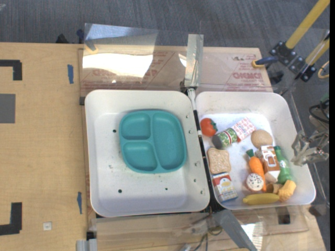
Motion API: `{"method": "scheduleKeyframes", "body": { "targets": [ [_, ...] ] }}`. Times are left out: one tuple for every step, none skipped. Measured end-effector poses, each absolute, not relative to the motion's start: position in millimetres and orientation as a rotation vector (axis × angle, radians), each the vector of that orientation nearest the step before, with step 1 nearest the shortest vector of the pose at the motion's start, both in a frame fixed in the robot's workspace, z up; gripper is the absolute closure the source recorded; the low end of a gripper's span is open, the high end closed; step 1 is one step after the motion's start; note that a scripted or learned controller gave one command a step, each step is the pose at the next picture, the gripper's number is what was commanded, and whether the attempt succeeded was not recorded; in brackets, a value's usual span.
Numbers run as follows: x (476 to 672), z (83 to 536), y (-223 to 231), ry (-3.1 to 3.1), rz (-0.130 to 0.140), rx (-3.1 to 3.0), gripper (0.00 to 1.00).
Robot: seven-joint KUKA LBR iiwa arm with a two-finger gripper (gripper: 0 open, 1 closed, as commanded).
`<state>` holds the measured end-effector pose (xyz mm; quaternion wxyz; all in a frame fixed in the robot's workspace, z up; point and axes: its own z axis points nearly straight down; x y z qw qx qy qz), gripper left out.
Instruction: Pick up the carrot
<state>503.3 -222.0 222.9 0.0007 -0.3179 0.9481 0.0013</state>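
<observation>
The carrot (256, 166) is small and orange with a green top. It lies in the right bin (238, 104), toward its right side, among other toy foods. It is wedged between a slice of bread (219, 160) on its left and an orange-and-white carton (270, 158) on its right. My gripper (305, 148) shows as a silvery shape over the right rim of that bin. It is well to the right of the carrot and apart from it, with nothing seen in it.
Around the carrot lie a tomato (208, 126), a green can (227, 138), a beige egg shape (261, 138), a green bottle (284, 167), a speckled ball (255, 182), a banana (260, 198) and a small box (225, 187). A teal divided plate (153, 140) sits in the left bin (99, 156).
</observation>
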Motion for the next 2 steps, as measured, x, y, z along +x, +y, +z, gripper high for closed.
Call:
{"method": "scheduleKeyframes", "body": {
  "targets": [
    [539.4, 212.5, -212.6, 2.849, -0.003, -1.306, 1.00],
    [574.7, 207.2, -222.6, 2.800, -0.003, -1.408, 1.00]
  ]
}}
